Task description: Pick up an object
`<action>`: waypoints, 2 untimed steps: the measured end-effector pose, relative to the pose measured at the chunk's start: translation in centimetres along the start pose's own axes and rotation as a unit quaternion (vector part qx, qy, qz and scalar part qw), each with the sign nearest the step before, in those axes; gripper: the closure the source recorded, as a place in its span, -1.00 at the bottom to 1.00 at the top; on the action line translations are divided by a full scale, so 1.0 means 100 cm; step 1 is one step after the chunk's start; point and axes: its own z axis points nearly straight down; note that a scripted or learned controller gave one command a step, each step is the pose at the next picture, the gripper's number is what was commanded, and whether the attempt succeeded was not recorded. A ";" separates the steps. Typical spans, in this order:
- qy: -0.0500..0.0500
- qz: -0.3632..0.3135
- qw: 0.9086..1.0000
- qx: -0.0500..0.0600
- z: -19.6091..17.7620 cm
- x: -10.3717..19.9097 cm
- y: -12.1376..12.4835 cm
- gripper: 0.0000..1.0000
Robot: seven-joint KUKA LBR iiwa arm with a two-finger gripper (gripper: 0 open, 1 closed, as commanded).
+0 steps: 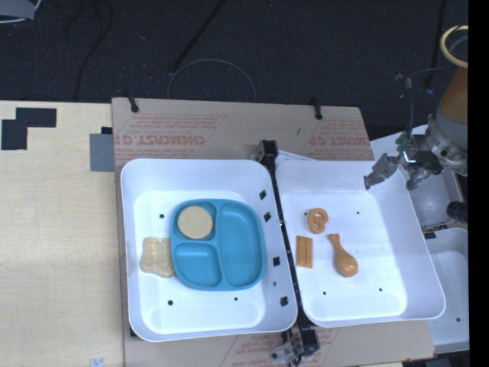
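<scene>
The right bin holds three tan items: a pretzel, a flat rectangular cracker and a drumstick. In the left bin lies a blue divided plate with a round cookie in its upper left compartment. A pale sponge-like piece rests against the plate's left side. My gripper hovers over the right bin's upper right corner, well away from the tan items, with nothing seen between its fingers.
The grey arm with its orange band comes in at the upper right. A black divider runs between the two bins. Cardboard lies under the bins, and a wooden bench top extends to the left.
</scene>
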 end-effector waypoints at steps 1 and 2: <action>0.000 0.000 1.000 0.002 0.049 -0.003 0.009 -1.00; 0.001 0.000 1.000 0.003 0.109 0.007 0.006 -1.00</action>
